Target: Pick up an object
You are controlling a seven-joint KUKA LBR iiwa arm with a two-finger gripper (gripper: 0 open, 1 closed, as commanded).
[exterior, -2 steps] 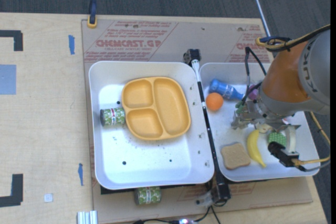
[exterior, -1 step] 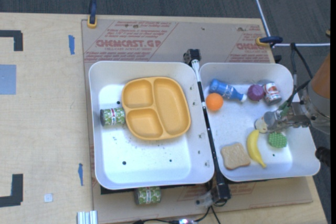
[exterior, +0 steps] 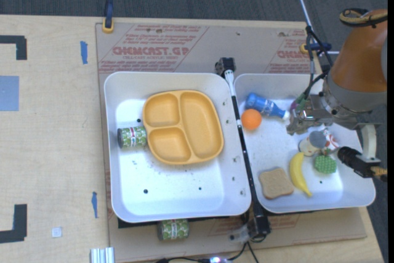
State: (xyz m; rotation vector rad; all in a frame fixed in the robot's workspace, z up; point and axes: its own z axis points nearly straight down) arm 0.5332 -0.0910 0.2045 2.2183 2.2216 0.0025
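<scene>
Reaching in from the right, the grey arm (exterior: 363,71) with its orange band hangs over the right bin (exterior: 354,197), and its gripper (exterior: 306,119) sits low above the bin's upper middle. Whether the fingers are clenched or released cannot be told from this slanted overhead view, as the wrist and its cables cover them; nothing is visibly caught between them.

Several things lie in the right bin. A blue bottle (exterior: 263,105) lies on its side near the top left corner, with an orange ball (exterior: 251,119) just beside it, close to the divider between the bins. Just below the gripper sit a small round pale piece (exterior: 308,146) and a green knobbly object (exterior: 325,164), near each other. A banana (exterior: 300,174) lies lower down, curving toward the bin's front, and a slice of bread (exterior: 276,183) rests flat just left of it.

The left bin (exterior: 132,194) holds a yellow divided plate (exterior: 183,126) with three compartments, set toward the upper middle. A small can with a green label (exterior: 132,137) lies on its side, touching the plate's left edge.

Outside the bins, a second green-labelled can (exterior: 173,230) lies on the counter (exterior: 49,151) just below the left bin's front rim. Both bins rest on a brown printed board (exterior: 160,49).
</scene>
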